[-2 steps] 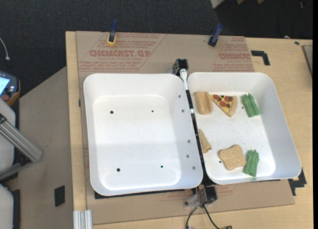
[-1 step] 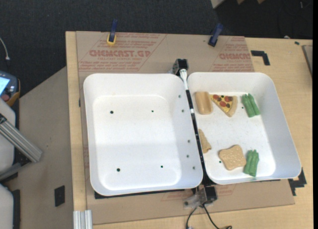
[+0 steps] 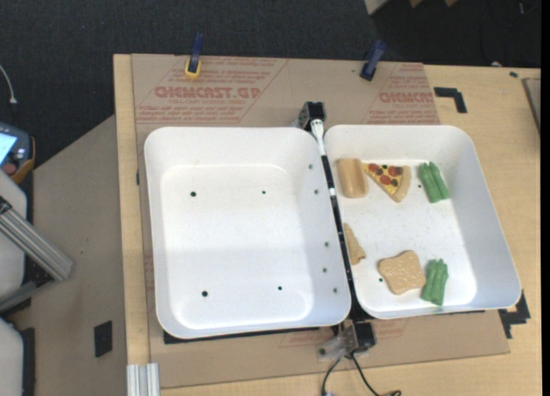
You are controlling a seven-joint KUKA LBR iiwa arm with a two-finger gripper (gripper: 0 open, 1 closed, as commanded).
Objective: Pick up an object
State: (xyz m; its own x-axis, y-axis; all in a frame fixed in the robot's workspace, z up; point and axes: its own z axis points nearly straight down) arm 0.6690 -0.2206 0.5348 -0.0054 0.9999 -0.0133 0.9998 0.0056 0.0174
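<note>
Gripper: how far it is open, and whether it is carrying anything, cannot be told.

Bins, 2, white, sitting side by side on a printed board (image 3: 258,85). The left bin (image 3: 163,214) is showing four dark dots on its floor. The right bin (image 3: 481,205) is holding all six items.

Right bin, far row, 3 items:
- Bun (image 3: 351,177), 1, lying near the far-left corner just beside the left wall, long axis running from far edge to near edge.
- Pizza (image 3: 388,178), 1 slice, lying just beside the bun, crust facing the far edge, tip pointing toward the near edge and slightly right.
- Far greens (image 3: 434,182), 1 bunch, lying right of the pizza, long axis running far to near, near end leaning a little right.

Right bin, near row, 3 items:
- Brown piece (image 3: 352,244), 1, resting against the left wall about midway along it; its kind is unclear.
- Toast (image 3: 401,271), 1 slice, lying flat near the near edge.
- Near greens (image 3: 436,281), 1 bunch, touching the toast's right side, long axis running far to near.

Clamps, 2, gripping the board's far edge: a yellow clamp (image 3: 194,63) and a blue clamp (image 3: 373,61).
</note>
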